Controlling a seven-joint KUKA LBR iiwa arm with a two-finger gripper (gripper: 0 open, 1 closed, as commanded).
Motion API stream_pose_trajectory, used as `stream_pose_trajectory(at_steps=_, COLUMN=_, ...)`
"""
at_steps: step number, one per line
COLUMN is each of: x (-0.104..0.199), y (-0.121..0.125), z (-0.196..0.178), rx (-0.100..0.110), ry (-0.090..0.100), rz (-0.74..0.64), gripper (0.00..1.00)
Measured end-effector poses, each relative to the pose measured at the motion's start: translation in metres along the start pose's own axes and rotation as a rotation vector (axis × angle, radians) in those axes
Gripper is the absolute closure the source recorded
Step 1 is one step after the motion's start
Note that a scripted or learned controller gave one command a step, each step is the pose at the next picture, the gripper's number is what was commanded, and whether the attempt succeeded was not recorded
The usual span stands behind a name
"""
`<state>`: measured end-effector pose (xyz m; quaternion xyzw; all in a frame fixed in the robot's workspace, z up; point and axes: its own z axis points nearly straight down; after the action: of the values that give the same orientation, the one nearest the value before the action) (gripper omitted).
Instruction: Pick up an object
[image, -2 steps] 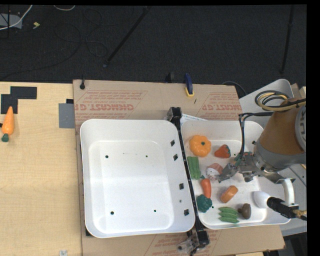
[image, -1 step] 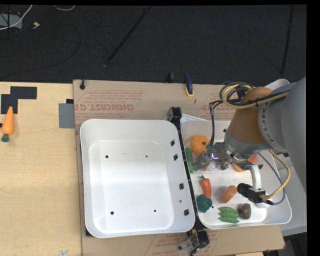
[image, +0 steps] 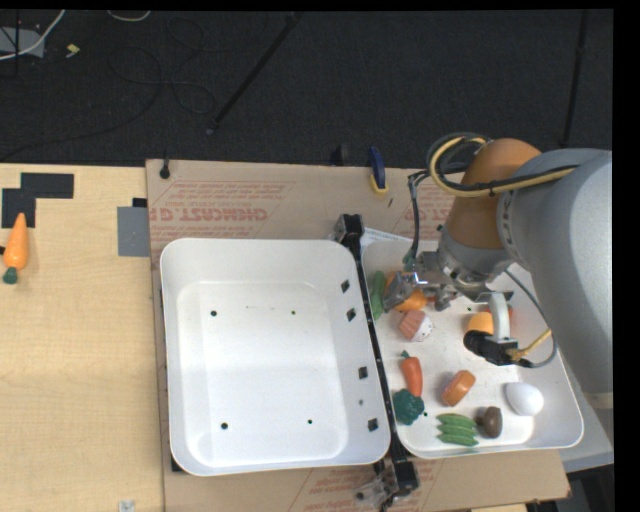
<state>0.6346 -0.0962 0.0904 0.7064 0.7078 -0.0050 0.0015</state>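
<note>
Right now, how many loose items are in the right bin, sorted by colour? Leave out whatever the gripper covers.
Orange: 3, carrot, round piece, piece by the black part
Green: 3, pea pods, dark leafy piece, piece by the divider
Pink and white: 1
White: 1, egg
Brown: 1
Total: 9

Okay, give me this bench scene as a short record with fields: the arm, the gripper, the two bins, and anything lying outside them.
arm: grey KUKA arm reaching in from the right, over the right bin
gripper: gripper low over the right bin's upper left part, above a pink-and-white toy
left bin: left bin, white, shallow
right bin: right bin, holding toy foods: carrot, white egg, green pea pod, brown piece, orange piece
outside bins: another carrot on the bench at far left
</note>
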Motion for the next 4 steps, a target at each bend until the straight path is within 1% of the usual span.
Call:
stream_pose_trajectory(at_steps=1, x=0.002, y=-0.002, z=-0.008, rx=0.0, ry=0.006, rz=0.001, gripper=1.0)
stream_pose_trajectory(at_steps=2, x=0.078, y=0.01, z=-0.104, rx=-0.009, ry=0.011, rz=-0.004, gripper=1.0)
stream_pose_trajectory(at_steps=3, x=0.093, y=0.009, z=-0.169, rx=-0.006, ry=0.009, rz=0.0, gripper=1.0)
stream_pose_trajectory(at_steps=4, x=0.143, y=0.007, z=-0.093, rx=0.005, ry=0.01, rz=-0.002, gripper=1.0)
